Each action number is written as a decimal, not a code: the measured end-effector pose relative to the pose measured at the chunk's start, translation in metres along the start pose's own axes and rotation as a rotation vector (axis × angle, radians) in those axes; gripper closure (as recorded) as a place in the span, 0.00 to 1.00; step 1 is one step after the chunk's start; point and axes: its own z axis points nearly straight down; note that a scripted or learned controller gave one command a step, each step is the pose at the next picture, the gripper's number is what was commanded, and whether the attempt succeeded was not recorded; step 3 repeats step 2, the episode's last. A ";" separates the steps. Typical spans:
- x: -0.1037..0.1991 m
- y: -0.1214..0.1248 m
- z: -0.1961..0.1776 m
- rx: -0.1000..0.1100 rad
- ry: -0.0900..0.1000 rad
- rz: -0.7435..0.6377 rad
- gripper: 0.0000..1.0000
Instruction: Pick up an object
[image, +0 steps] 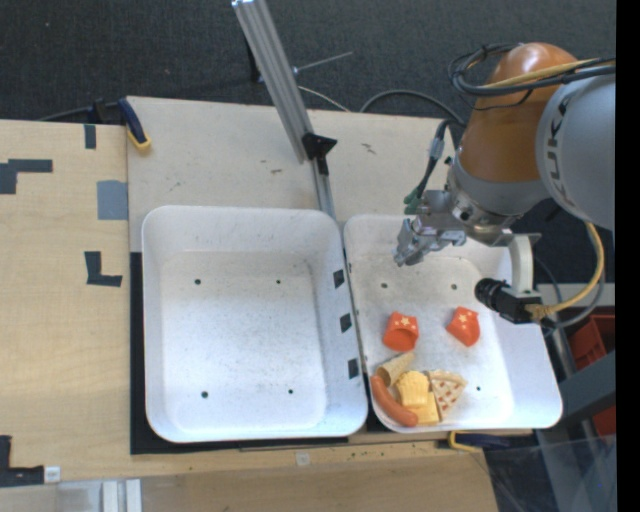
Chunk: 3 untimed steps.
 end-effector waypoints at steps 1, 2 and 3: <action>0.047 0.002 0.016 0.003 -0.001 0.002 1.00; 0.103 0.005 0.013 0.001 0.000 -0.001 1.00; 0.103 0.005 0.013 0.001 0.000 -0.001 1.00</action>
